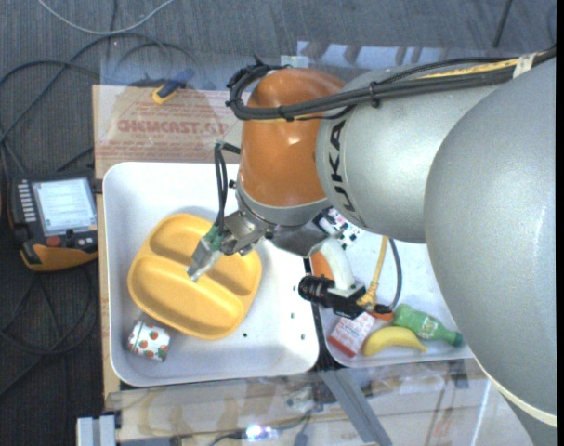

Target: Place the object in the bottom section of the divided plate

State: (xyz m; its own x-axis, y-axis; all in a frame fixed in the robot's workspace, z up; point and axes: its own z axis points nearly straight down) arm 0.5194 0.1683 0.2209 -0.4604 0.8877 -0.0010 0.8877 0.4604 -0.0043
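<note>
From the overhead camera, the gripper (205, 256) hangs over the middle of the yellow divided plate (165, 291) in the left bin (119, 203). Whether its fingers are apart, together or clamped on anything cannot be told, nor which object is meant. A good placement, I judge, means moving over the plate's lower section, clear of the ridge, and releasing low. The arm (356, 156) reaches in from the right, its orange band (282, 137) above the wrist, angled down-left. A small patterned cup (148, 339) lies near the plate's lower edge.
</note>
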